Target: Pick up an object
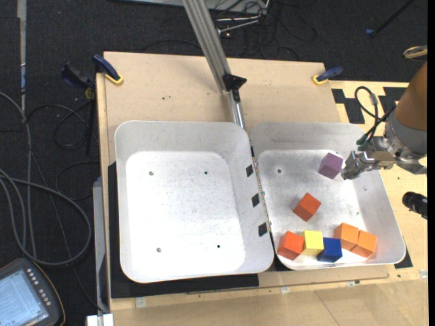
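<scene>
Purple cube (pixel 331 164) rests on the right white bin's (pixel 380 202) floor just beside my two-finger gripper (pixel 353 168), whose grip I cannot tell; lifting remains undone.

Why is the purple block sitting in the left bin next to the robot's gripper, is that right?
Not quite. The purple block is in the right bin, not the left one. The camera view shows it there, next to the gripper.
</scene>
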`<state>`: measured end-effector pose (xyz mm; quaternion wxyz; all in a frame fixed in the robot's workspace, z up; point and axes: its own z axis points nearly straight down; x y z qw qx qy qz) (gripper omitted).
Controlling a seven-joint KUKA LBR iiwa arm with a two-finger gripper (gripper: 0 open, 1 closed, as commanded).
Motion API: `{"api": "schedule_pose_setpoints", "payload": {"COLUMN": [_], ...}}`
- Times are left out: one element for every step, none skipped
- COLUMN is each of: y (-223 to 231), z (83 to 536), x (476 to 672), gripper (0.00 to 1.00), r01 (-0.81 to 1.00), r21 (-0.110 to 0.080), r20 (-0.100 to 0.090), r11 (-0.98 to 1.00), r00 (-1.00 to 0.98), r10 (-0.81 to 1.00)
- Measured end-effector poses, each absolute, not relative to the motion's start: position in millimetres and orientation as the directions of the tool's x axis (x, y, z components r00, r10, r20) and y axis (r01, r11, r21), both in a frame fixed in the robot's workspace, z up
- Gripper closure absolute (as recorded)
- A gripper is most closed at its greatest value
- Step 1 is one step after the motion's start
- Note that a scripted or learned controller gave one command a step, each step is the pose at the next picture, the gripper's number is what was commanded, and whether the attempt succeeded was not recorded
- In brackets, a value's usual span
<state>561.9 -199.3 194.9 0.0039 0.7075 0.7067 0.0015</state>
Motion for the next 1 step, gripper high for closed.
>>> {"api": "schedule_pose_setpoints", "payload": {"y": [-197.9], "z": [259.2], "x": [563.9], "gripper": [1.0], "r01": [1.0], "r21": [0.009], "r20": [-0.004], "r11": [0.003], "r00": [-0.003], "r10": [1.0]}}
